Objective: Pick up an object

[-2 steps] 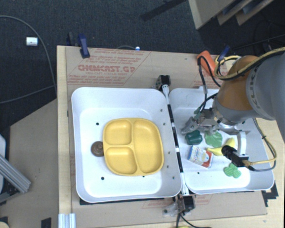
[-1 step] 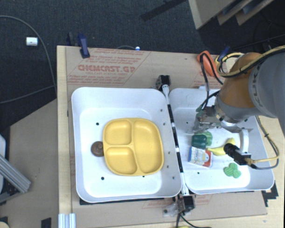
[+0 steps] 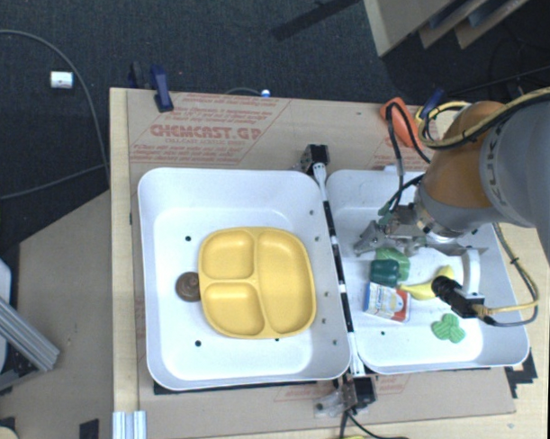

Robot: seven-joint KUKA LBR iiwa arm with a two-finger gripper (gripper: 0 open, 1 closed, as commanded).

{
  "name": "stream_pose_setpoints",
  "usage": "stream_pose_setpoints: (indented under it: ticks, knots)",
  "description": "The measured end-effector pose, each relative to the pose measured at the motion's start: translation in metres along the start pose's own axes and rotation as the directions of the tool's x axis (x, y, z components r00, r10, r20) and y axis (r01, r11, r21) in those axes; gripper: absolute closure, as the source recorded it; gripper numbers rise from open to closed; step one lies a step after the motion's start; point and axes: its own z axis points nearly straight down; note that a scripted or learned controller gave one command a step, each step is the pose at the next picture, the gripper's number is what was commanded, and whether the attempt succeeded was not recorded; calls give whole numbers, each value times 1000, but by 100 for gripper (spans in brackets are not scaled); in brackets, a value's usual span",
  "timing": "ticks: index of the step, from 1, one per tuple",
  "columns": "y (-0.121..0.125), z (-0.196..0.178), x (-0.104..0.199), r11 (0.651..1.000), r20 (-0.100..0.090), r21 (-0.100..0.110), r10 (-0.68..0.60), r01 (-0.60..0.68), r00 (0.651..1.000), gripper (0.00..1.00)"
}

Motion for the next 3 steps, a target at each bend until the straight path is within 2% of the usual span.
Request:
stream_pose_setpoints:
  ticks: [1,2,3]
  knots:
    - [-27,11,-6,1000,-2,5,0,0,1000,0]
    - [-26,1,-7,1000,-1,2,1,-1,1000,100]
    - [-6,-88,57,1000,-4,5,-2,2,1000,100]
